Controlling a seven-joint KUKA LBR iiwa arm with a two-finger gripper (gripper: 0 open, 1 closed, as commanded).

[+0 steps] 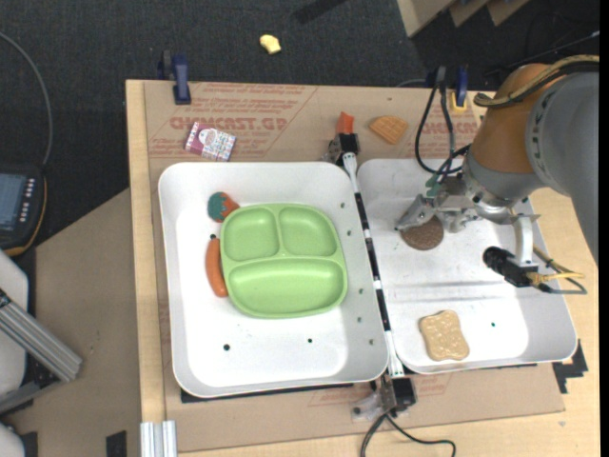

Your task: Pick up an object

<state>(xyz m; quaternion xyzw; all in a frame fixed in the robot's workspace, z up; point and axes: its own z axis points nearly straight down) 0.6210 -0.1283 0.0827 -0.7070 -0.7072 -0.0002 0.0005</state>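
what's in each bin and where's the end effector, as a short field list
left bin: green divided plate, orange sausage-like piece along its left edge, small teal and red item at its upper left
right bin: brown round piece, tan cracker-like piece
end effector: over the brown round piece
bench outside bins: small pink packet, tan piece

Two white bins [190,350] [542,336], one green divided plate [283,260] — two crackers [444,336] [387,129], one brown disc [423,235], one sausage [216,268]

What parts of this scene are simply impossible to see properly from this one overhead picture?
- Gripper: the fingers' state is lost under the grey wrist.
- Round brown disc: partly covered by the gripper.
- Orange sausage-shaped toy: its right side is tucked under the green divided plate.
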